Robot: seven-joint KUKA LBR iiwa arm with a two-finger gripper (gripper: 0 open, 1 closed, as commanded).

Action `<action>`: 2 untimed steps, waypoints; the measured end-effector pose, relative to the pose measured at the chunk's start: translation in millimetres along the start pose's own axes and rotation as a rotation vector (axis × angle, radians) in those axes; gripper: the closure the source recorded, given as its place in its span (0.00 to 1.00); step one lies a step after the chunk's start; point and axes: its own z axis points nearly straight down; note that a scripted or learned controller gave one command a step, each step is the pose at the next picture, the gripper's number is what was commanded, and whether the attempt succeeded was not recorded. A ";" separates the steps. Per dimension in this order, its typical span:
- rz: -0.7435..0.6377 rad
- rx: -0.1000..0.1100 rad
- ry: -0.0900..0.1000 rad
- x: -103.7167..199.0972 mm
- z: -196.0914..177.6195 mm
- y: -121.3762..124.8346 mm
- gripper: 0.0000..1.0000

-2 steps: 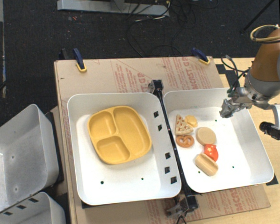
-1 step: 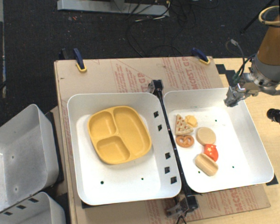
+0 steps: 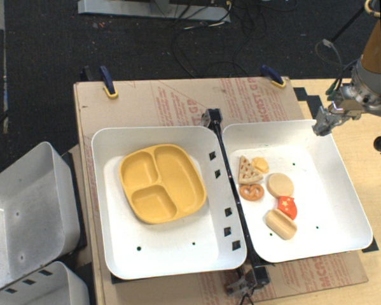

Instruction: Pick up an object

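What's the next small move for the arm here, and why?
Probably swing the pincer left and down over the round cracker. It hangs at the right bin's upper right corner, apart from the food pieces clustered by the bin's left side.

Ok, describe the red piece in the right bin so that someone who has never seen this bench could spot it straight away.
Start at the right bin, the one without the yellow divided plate. A small cluster of toy foods lies in its left half. The red piece sits low in that cluster, between the round tan disc above it and the hot-dog-like bun below; it is the only bright red thing there.
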 end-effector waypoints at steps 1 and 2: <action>-0.004 0.005 0.004 50.8 -6.9 2.4 1.00; -0.005 0.006 0.004 102.8 -12.0 5.1 1.00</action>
